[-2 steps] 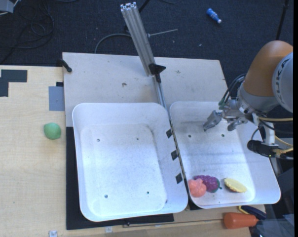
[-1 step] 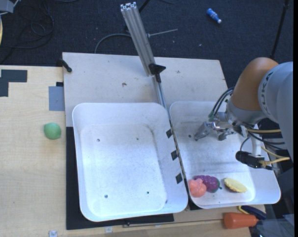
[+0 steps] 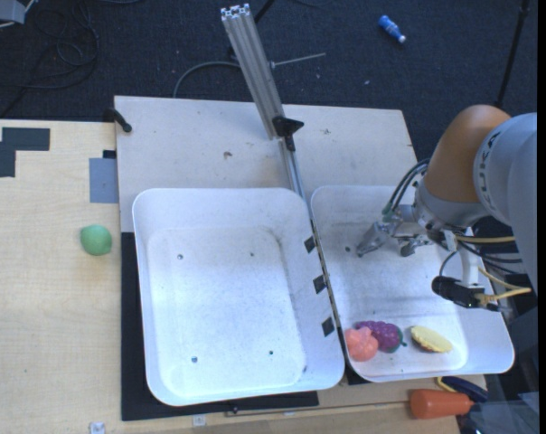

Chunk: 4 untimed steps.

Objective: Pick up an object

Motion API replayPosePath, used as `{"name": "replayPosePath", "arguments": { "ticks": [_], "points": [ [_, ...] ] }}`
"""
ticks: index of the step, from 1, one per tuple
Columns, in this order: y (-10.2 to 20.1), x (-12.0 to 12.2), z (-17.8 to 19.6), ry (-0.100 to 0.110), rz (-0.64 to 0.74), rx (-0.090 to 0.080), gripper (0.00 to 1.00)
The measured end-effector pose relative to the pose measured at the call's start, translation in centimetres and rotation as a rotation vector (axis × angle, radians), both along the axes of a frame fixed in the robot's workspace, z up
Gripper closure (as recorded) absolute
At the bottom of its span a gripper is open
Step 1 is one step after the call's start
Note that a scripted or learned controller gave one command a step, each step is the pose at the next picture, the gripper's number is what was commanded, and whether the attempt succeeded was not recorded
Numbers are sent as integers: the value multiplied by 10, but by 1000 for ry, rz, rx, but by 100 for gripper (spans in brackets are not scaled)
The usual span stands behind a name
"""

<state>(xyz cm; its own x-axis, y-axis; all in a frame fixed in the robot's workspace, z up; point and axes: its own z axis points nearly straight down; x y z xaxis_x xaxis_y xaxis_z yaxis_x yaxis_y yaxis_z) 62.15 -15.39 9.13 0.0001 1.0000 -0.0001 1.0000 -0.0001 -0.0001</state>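
Fingers spread open, holding nothing, over bare floor of right bin, toys along its near edge.

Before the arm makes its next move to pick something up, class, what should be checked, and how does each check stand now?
1. Objects in right bin: pink toy, purple grapes, yellow piece lie along its near edge: ok.
2. Hand above a target: not ok, it sits over bare floor farther back.
3. Hand holding anything: cannot tell.
4. Toys apart: not ok, pink and purple touch.
5. Green ball in a bin: not ok, it lies on the bench.
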Motion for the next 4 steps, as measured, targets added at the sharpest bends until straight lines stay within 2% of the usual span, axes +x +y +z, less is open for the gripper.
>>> {"name": "replayPosePath", "arguments": {
  "ticks": [1, 2, 4],
  "points": [
    [-1, 0, 11, -1, -1, 0, 100],
    [-2, -1, 53, -3, -1, -1, 100],
    [-8, 19, 164, -5, -1, -1, 100]
  ]
}}
